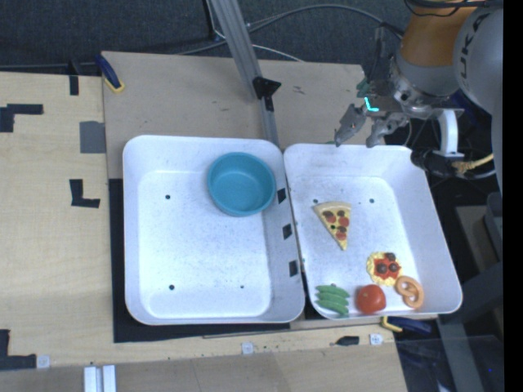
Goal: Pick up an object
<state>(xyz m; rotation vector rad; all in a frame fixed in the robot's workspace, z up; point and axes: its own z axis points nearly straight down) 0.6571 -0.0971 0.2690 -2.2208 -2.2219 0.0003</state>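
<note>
- a pale wooden bench with black tape marks carries two shallow white bins side by side; dark carpet lies beyond it
- a grey metal pole slants down to the seam between the bins
- the left bin holds a blue bowl near its far right corner
- the right bin holds a pizza slice near its middle; green pea pods, a red tomato, a small round pizza and a pretzel cluster at its near edge
- the gripper hangs over the right bin's far rim, fingers spread, nothing between them
</note>
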